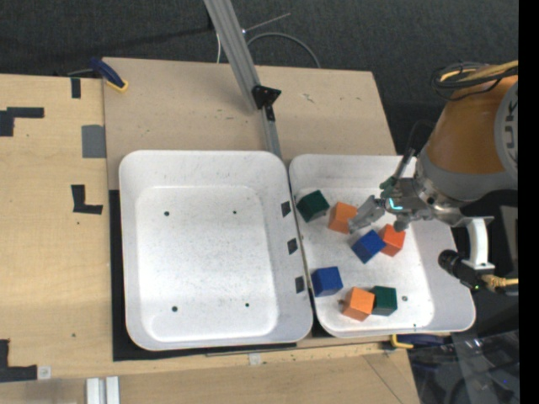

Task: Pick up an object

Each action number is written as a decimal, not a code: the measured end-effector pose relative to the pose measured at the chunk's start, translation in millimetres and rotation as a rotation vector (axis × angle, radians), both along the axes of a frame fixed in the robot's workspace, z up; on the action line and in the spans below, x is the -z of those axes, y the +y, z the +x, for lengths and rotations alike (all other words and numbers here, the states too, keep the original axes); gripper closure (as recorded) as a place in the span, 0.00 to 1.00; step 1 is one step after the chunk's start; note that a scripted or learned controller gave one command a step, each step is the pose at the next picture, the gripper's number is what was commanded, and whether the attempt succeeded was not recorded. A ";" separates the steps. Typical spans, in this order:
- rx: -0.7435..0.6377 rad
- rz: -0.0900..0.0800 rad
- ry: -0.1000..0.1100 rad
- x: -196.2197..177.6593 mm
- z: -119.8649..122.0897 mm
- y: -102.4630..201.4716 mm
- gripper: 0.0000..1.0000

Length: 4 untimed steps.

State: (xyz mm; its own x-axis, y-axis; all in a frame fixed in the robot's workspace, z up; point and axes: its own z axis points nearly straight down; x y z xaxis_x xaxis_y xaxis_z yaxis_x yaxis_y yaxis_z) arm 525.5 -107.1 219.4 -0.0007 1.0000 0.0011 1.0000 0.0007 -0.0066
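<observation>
The right bin (438, 310) holds several small cubes. A dark green cube (312, 204) and an orange cube (341, 217) lie at its upper left. A blue cube (368, 246) and a red-orange cube (392, 241) sit side by side in the middle. Near the front are another blue cube (327, 279), an orange cube (360, 302) and a green cube (384, 299). My gripper (381, 220) hangs open just above and behind the middle blue and red-orange cubes. One grey finger (363, 217) reaches toward the orange cube. Nothing is between the fingers.
The left bin (135, 225) adjoins the right one along a raised divider (296, 242). A slanted metal pole (240, 49) crosses the bench behind the bins. The orange arm body (472, 141) looms over the right bin's far right side.
</observation>
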 end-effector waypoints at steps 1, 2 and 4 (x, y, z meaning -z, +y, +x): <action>-0.001 -0.001 -0.005 -2.4 0.9 -0.1 0.00; 0.000 0.000 0.001 53.0 -10.0 3.7 0.00; 0.000 -0.001 -0.001 129.4 -14.4 13.0 0.00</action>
